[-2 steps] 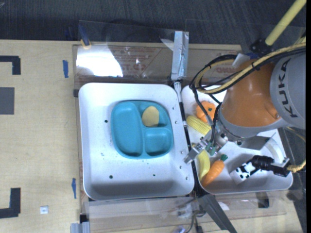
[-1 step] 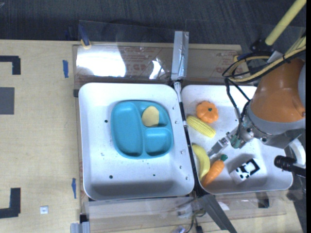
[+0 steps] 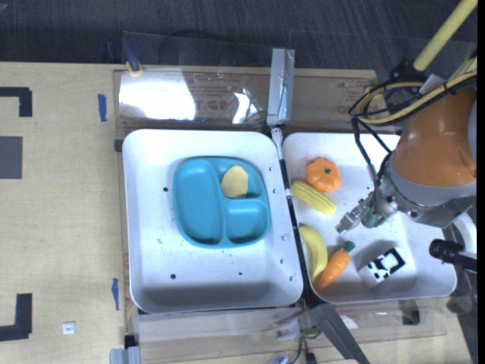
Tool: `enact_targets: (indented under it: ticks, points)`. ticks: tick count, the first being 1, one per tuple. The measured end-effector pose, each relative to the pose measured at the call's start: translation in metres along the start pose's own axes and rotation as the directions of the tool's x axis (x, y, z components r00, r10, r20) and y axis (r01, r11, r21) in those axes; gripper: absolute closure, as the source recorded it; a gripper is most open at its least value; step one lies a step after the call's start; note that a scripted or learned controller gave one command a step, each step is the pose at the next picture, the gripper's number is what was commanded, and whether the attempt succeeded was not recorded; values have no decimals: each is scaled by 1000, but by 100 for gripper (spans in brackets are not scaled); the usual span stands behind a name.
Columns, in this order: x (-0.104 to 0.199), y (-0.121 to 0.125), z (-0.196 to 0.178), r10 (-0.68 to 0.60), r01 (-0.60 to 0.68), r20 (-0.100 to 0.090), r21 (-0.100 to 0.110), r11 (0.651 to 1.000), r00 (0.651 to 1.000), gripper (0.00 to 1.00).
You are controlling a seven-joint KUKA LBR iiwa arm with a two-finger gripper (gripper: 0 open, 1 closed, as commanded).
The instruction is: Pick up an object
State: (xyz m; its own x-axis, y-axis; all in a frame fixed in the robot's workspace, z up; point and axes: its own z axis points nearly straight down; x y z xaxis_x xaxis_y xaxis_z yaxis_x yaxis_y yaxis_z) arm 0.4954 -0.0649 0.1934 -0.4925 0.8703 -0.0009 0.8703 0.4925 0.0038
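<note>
The right bin holds a small orange pumpkin, a yellow corn cob, a yellow banana, an orange carrot with a green top and a white cube with black markings. My gripper hangs over the middle of this bin, just right of the corn and above the carrot. Nothing shows between its fingertips. In the left bin a blue divided tray carries a yellow lemon-like piece.
The grey arm with its orange band fills the right bin's upper right, with yellow and black cables above it. A clear plastic wall and a metal post stand behind the bins.
</note>
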Motion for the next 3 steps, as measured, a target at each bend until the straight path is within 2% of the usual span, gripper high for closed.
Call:
enact_targets:
  ticks: [1, 2, 3]
  points:
    - [-32, -28, -104, -172, 172, 2, 1, 985, 985, 100]
    - [-68, -39, -102, -265, 265, 2, 1, 964, 964, 100]
    - [-100, -56, -106, -493, 493, 3, 1, 870, 870, 100]
